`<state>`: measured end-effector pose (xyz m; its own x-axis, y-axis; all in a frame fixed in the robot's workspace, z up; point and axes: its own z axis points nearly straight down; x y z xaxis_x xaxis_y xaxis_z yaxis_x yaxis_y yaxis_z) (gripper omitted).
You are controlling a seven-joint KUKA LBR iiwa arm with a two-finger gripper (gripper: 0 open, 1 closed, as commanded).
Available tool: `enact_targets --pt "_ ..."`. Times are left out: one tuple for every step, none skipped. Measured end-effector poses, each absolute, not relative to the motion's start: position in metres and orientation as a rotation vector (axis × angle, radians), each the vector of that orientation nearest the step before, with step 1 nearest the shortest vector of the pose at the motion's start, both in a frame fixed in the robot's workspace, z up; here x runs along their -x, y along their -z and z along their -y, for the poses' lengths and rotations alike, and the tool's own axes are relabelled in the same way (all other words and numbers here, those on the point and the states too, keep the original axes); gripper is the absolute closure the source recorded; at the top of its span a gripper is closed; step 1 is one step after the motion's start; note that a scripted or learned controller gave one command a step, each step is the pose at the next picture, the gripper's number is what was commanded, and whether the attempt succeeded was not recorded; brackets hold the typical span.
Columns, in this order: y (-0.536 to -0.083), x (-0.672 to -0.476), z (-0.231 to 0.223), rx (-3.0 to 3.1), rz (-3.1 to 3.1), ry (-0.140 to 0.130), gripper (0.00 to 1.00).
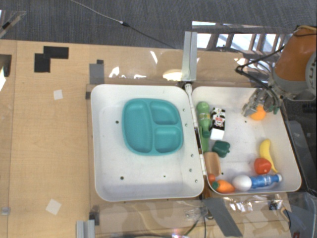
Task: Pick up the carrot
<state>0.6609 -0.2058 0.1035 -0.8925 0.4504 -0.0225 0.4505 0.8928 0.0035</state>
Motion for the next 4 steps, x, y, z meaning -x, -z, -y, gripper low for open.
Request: enact_targets --pt "-0.163 -0.649 0.159 -0.983 -2.969 -0.005 1.00" --pt "-0.091 -0.634 0.163 0.078 -3.133 0.000 1.00" --pt "-0.105 -0.638 0.162 0.079 -3.120 0.001 1.00" --pt "-0.091 -0.650 0.192 0.520 -3.081 0.009 1.00"
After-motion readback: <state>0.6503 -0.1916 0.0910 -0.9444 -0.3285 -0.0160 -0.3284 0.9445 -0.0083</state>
